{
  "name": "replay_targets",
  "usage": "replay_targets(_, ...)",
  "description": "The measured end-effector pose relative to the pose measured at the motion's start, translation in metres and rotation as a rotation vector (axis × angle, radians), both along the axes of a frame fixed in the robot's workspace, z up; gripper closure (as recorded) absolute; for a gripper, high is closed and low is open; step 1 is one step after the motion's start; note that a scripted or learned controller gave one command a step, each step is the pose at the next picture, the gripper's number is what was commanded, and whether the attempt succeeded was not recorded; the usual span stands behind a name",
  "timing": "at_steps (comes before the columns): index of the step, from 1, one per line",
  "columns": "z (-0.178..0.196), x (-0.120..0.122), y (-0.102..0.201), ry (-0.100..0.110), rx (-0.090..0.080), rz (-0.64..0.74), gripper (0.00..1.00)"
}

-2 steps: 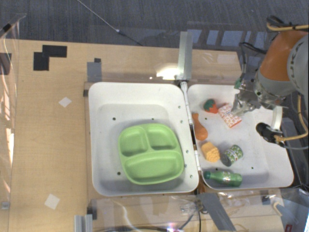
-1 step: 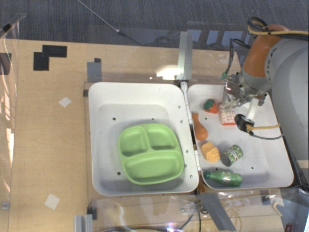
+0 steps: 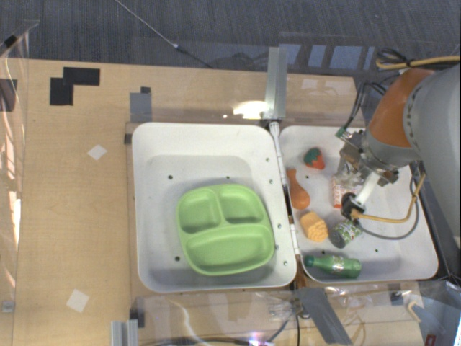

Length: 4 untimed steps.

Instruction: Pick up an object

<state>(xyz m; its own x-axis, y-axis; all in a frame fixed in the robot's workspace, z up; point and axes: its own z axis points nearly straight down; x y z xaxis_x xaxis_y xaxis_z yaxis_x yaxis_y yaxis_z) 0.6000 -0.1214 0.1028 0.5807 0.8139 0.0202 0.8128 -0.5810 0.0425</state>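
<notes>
Okay, wooden bench (image 3: 72, 215), grey carpet (image 3: 216, 13) beyond: left bin (image 3: 144, 193) holds one green divided tray (image 3: 225, 228), right bin (image 3: 403, 254) one green bottle (image 3: 333, 266) at its near edge; gripper (image 3: 344, 184) state unreadable.

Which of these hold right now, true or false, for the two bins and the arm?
1. The green divided plate lies in the left bin. True.
2. The green bottle stands upright in the left bin. False: it lies on its side in the right bin, near the front wall.
3. The pincer is over the right bin. True.
4. The right bin holds one item. False: it also holds a strawberry-like toy, an orange carrot-like piece, a yellow crinkled piece and a small can.
</notes>
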Motion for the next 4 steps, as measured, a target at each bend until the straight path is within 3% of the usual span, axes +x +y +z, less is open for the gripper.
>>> replay_targets(1,-0.003,0.071,0.014,0.016,0.014,-0.359,0.0)
replay_targets(2,-0.002,0.057,-0.048,0.009,0.032,-0.734,0.0)
replay_targets(3,0.006,0.059,-0.046,0.01,0.031,-0.72,1.0)
replay_targets(4,-0.003,0.069,-0.017,0.009,0.024,-0.721,1.0)
